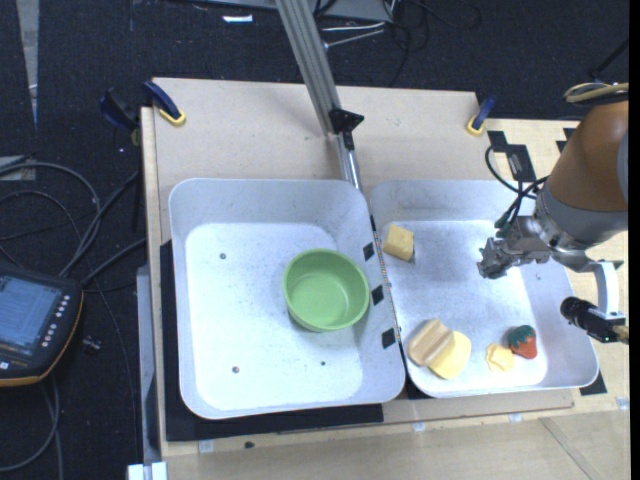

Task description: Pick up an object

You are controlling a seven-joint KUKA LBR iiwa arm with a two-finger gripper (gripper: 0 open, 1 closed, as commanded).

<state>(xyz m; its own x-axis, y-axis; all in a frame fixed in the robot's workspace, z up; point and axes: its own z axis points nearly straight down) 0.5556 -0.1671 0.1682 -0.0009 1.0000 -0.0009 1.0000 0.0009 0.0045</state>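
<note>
Yellow block (400, 243) near the top left of the right bin (560, 373), close to the divide, apart from everything else. Two pale yellow pieces (440, 348) touching near the front left. Small yellow bit (500, 358) and red-and-green berry (522, 342) just beside each other toward the front right. Hand (492, 261) over the bin's bare middle right, well apart from block and front pieces; nothing seen between its fingers, open or closed impossible to tell. Arm (590, 173) reaching in from the right. Green bowl (326, 289) upright in the left bin (200, 258), near its right wall. Both bins on the counter (250, 128). Metal pole (310, 53) slanting down to the bins' seam.
</note>
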